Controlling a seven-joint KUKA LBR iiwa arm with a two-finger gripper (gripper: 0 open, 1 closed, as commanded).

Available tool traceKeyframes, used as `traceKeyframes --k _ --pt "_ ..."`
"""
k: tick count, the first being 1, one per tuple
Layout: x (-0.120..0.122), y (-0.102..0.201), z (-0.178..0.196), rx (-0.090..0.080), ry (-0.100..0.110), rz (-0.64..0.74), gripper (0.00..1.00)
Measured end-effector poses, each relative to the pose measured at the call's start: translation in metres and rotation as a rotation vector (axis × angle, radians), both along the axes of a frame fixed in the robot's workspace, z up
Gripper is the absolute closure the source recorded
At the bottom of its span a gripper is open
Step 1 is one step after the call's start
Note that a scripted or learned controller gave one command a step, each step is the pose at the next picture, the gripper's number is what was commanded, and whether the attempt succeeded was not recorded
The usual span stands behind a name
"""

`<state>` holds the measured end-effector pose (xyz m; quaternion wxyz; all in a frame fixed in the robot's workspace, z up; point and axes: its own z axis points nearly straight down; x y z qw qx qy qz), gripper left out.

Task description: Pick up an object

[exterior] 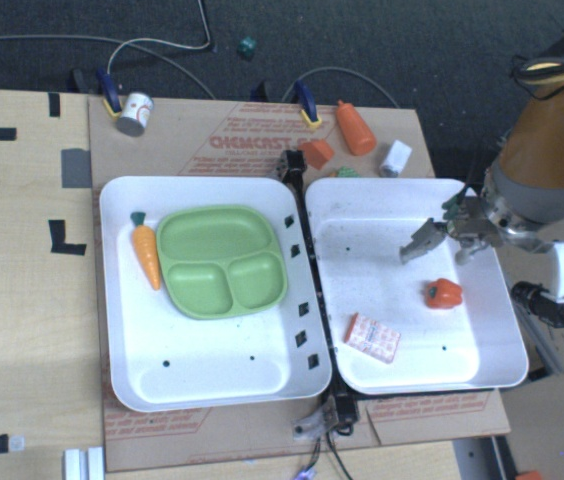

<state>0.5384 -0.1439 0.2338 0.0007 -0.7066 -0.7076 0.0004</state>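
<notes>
The gripper (pixel 445 240) hangs over the right bin (pixel 398 200), fingers spread apart with nothing between them: one prong juts toward the bin's middle, the other sits back by the wrist. Closest to it, just toward the near wall, lies a small red-orange tomato or pepper toy (pixel 443 294), the likeliest candidate. This looks like the approach step, no grasp made yet. The next move, I'd judge, calls for shifting over that red piece, dropping and closing squarely, since it's round and could roll off.

A bit farther from the gripper, toward the near corner, a red-and-white patterned packet (pixel 373 337) lies flat and looks harder to pinch. Far across in the other bin sit a green divided plate (pixel 223 261) and, beyond it, a toy carrot (pixel 145 252).

The arm's upper part is cut off at the frame's edge, and the second finger's tip is hard to make out against the wrist.
</notes>
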Motion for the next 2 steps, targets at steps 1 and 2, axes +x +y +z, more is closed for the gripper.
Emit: traceKeyframes --k 1,2 --pt "0.024 -0.057 -0.033 -0.001 0.001 -0.002 0.0" --pt "0.0 -0.078 -0.147 -0.002 -0.004 0.0 0.0"
